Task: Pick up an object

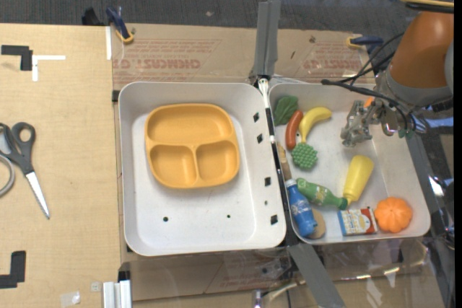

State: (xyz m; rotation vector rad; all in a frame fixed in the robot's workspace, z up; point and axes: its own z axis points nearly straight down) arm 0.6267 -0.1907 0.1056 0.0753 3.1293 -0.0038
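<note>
My gripper [355, 132] hangs over the upper right part of the right bin [413, 155], above bare bin floor. Nothing shows between its fingers. Just below it lies a yellow bottle [357, 179]. To its left are a yellow banana [312, 120], a red sausage [292, 129], a green leafy piece [284, 109] and a green spiky ball [304, 155]. Along the bin's front lie a green bottle [321, 194], a blue bottle [301, 210], a small carton [356, 221] and an orange [393, 215].
The left bin [137, 177] holds a yellow divided plate [192, 145]. Scissors [26, 162] lie on the wooden bench at far left. The grey divider [267, 36] runs between the bins at the back. Cables hang near the arm at right.
</note>
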